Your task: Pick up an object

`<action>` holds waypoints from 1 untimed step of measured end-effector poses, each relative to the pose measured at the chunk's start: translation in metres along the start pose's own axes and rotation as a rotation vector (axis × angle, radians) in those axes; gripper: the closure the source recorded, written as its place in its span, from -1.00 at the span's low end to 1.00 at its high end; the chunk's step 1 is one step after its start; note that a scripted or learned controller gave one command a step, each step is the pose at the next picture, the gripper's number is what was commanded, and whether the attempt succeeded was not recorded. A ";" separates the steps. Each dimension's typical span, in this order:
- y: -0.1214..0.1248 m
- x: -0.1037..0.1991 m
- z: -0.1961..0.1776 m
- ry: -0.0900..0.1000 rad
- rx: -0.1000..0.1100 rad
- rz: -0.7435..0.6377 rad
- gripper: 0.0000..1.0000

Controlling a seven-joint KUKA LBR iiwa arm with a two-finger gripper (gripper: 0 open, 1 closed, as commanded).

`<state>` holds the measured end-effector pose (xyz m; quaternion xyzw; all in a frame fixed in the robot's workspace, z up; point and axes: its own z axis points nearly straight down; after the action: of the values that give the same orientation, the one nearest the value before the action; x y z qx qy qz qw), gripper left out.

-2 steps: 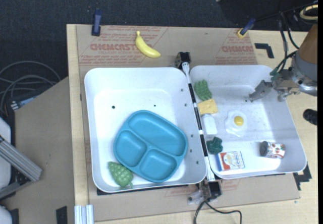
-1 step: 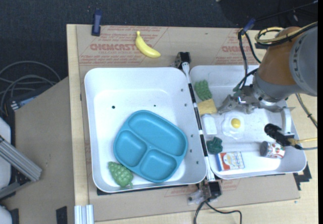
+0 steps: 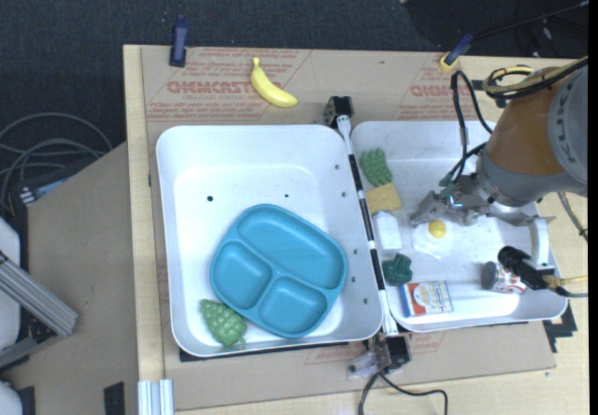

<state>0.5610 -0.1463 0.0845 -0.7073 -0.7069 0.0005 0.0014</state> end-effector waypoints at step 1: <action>-0.027 -0.018 0.000 0.000 0.000 0.000 -1.00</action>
<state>0.5340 -0.1643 0.0845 -0.7073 -0.7069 0.0003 0.0013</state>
